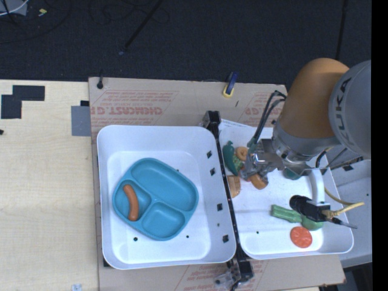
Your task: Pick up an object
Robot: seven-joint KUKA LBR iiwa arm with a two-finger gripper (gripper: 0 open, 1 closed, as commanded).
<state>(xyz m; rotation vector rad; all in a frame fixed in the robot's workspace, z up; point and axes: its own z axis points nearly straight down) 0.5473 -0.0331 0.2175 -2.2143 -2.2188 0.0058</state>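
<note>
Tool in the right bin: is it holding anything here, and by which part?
Cannot be told. The tool sits low among small items near the right bin's left wall, beside an orange piece, with no grip clearly visible.

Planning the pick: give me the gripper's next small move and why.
Probably a short straight descent: the gripper hangs over small toys bunched at the right bin's left wall, an orange piece just beneath it. Whether anything is gripped can't be seen.

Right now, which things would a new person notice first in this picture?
The blue divided plate in the left bin, with an orange sausage in one compartment. Then the grey arm with its orange band, its gripper low among small items at the right bin's upper left.
</note>
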